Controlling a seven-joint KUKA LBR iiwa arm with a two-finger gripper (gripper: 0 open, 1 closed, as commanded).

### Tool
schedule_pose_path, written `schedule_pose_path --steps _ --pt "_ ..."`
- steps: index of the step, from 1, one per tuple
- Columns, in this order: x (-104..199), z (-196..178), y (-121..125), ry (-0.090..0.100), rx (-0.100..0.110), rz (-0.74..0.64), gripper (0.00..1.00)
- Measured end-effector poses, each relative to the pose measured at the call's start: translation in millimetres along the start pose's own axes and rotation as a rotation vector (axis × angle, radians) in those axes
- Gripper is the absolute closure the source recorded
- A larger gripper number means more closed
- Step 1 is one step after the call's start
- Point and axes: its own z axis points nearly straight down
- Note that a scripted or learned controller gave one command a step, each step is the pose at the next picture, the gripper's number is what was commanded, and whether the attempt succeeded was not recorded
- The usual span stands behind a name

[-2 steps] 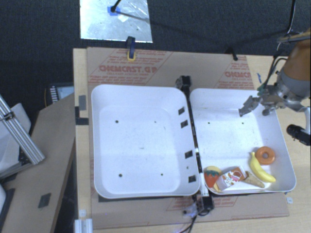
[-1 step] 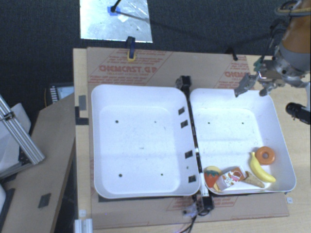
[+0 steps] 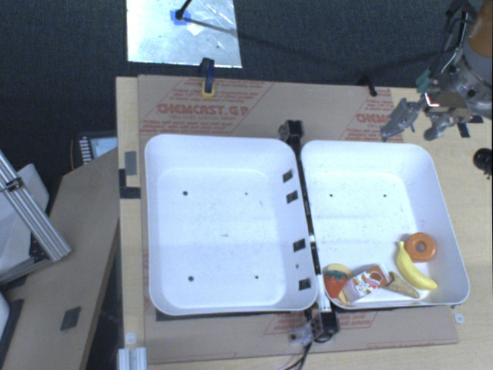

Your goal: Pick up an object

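I am hovering my gripper (image 3: 417, 123) above the far rim of the right bin (image 3: 362, 154), fingers spread wide and holding nothing. The banana (image 3: 414, 268) is lying well apart from me in the bin's near right corner, long axis running roughly far-to-near, just beside the orange doughnut (image 3: 420, 246), so I am looking at a reach down and toward the near edge.

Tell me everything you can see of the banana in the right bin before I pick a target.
The banana is yellow, smooth and curved, probably a plastic toy. It lies flat on the floor of the right bin, near the front right corner, running from upper left to lower right. Its upper end touches or nearly touches the orange doughnut-shaped piece; a tan cone-like piece lies against its lower side.
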Motion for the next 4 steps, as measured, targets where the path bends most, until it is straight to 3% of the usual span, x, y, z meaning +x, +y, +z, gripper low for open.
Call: schedule_pose_path --steps 1,2,3,4 --pt "60 -99 -52 0.001 0.002 -0.002 0.0" --pt "101 -165 -99 0.003 -0.002 -0.001 0.0" --pt "130 -7 -99 0.0 0.022 0.002 0.0" --pt "208 -98 -97 0.003 0.002 0.0 0.0"
